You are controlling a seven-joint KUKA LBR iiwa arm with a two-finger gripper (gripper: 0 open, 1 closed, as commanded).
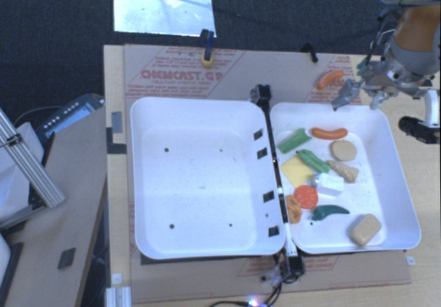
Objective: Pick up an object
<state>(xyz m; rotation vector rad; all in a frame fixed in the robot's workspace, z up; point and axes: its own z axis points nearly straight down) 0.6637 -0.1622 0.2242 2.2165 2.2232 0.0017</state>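
My gripper (360,97) hangs open over the far rim of the right bin (395,161), with nothing between its fingers. Inside the bin lie several toy foods: an orange sausage (329,133), two green pods (294,140) (313,160), a yellow block (296,171), a tan round piece (343,151), a white block (330,184), a red tomato (306,197), a dark green pepper (329,212) and a tan loaf (364,229). The orange sausage is the item nearest the gripper, a little in front of it.
A second orange sausage (331,79) lies on the board outside the bin, just left of the gripper. The left bin (141,161) stands beside the right one, joined by a black-clipped divider (272,161). A yellow and blue clamp (207,47) sits at the board's far edge.
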